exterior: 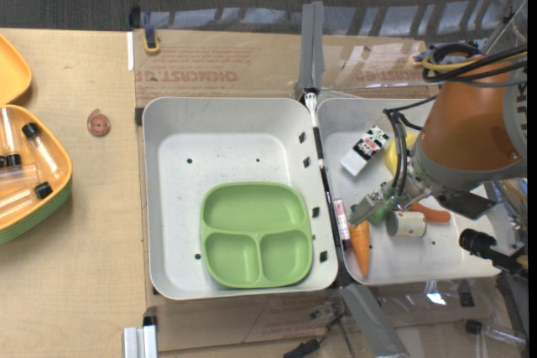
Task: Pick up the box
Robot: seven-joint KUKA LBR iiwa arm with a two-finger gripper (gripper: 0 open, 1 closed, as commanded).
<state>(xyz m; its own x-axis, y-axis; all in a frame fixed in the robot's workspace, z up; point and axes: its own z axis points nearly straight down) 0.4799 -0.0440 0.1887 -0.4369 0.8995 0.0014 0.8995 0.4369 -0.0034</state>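
The box (366, 150) is small and white with a black printed end. It lies tilted in the upper left part of the right bin (445, 264), next to a yellow item (392, 153). The arm's orange band (468, 128) hangs over the right side of this bin. My gripper (393, 202) reaches down and to the left from it. It ends low in the bin among small items, below and to the right of the box and apart from it. Nothing of the box is in its grasp.
Around the gripper lie a green item (369, 207), a white cylinder (410, 224), a red-orange piece (435, 215) and a carrot (359, 248). The left bin (168, 180) holds a green divided plate (256, 236). Yellow trays with vials (25, 172) sit at far left.
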